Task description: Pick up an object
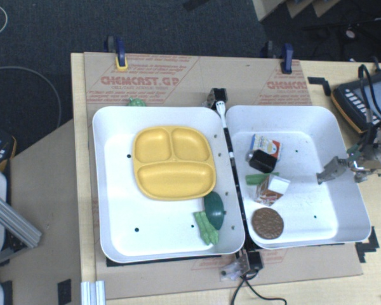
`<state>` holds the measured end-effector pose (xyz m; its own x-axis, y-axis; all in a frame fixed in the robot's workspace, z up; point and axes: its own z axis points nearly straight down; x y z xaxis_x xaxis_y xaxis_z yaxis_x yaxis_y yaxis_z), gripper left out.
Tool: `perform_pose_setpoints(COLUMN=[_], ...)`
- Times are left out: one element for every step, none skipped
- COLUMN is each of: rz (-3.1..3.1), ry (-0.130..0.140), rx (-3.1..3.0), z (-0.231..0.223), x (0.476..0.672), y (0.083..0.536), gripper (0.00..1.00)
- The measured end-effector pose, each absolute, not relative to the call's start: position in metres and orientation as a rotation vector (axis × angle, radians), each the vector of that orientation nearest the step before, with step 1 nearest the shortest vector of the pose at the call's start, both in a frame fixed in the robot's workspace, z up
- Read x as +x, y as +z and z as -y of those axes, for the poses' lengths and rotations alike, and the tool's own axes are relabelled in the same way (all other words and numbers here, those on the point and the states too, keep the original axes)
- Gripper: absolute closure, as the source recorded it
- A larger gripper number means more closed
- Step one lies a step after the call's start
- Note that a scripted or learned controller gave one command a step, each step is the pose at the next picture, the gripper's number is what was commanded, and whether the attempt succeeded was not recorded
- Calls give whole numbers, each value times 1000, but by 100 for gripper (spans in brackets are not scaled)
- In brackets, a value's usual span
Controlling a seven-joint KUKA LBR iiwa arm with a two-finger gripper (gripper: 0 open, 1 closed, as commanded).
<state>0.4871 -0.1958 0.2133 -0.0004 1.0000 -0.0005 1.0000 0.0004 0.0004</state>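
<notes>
Nearest the camera, in the right bin (343,145), lies one flat brown disc (267,223) with a dull, grainy face, close to that bin's near rim. Across the divider, in the left bin (111,170), a smooth dark green rounded piece (214,209) touches a paler, leafy green strip (207,228); both look like soft plastic. Just beyond the disc sits a small packet (270,190) with a white face and reddish-brown edges, tilted, with a thin green sliver (254,179) beside it. Farther still, a matte black block (263,162) rests against a small printed carton (267,146) in white, red and blue. That makes five loose things in the right bin, gathered along its left half and well apart from the pincer (333,169), which hangs at the bin's right side on grey metal fingers; whether these are apart or together cannot be told at this size, and nothing is visibly between them. In the left bin, beyond the two green pieces, lies one yellow plate (174,162) of glossy moulded plastic, rounded at the corners and split into three compartments, two small and one long. Both bins are shallow, white and rounded. The bench (178,75) under them is brown printed board, held at its far edge by two blue and yellow clamps (119,51).
</notes>
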Motion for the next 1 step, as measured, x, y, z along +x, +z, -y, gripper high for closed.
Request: perform_pose_setpoints(rz=[-2220], ry=[1], rx=[2217], z=[196], x=[488], y=[224], gripper=[100])
